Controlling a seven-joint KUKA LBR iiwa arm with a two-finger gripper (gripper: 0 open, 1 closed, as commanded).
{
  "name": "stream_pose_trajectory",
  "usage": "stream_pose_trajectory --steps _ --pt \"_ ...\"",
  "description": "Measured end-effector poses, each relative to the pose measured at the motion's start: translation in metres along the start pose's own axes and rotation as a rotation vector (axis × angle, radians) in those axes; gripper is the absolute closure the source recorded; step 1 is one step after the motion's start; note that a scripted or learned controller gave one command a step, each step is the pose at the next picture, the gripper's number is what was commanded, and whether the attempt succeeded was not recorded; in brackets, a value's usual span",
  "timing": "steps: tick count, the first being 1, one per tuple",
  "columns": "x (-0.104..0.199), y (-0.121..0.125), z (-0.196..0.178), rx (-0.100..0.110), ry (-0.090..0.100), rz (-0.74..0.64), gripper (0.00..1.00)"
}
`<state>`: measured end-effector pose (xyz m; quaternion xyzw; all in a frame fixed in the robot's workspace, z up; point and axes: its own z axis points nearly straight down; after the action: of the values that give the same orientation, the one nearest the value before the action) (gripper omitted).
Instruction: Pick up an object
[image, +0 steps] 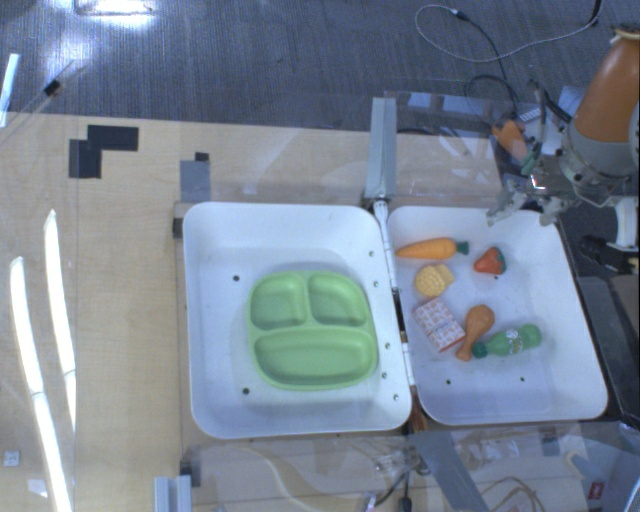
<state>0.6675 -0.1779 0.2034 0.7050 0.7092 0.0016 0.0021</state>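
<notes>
gripper (524, 207) over right bin's (580, 330) far edge | strawberry (489, 262) just below-left of it | carrot (427, 249) further left | corn (433, 280), box (438, 324), drumstick (476, 328), bottle (509, 341) lower still (clustered) | tray (311, 331) in left bin (210, 330), well left

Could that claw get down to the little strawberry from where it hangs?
Probably yes. The claw hangs over the right bin's far edge, and the strawberry lies just below it in the picture, apart from the carrot, uncovered.
</notes>
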Motion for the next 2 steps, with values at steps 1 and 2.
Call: stream_pose_trajectory --steps 1,2 --pt "0.002 0.006 0.099 -0.015 -0.004 -0.044 0.0" --pt "0.024 -0.002 0.1 -0.033 -0.02 -0.27 0.0"
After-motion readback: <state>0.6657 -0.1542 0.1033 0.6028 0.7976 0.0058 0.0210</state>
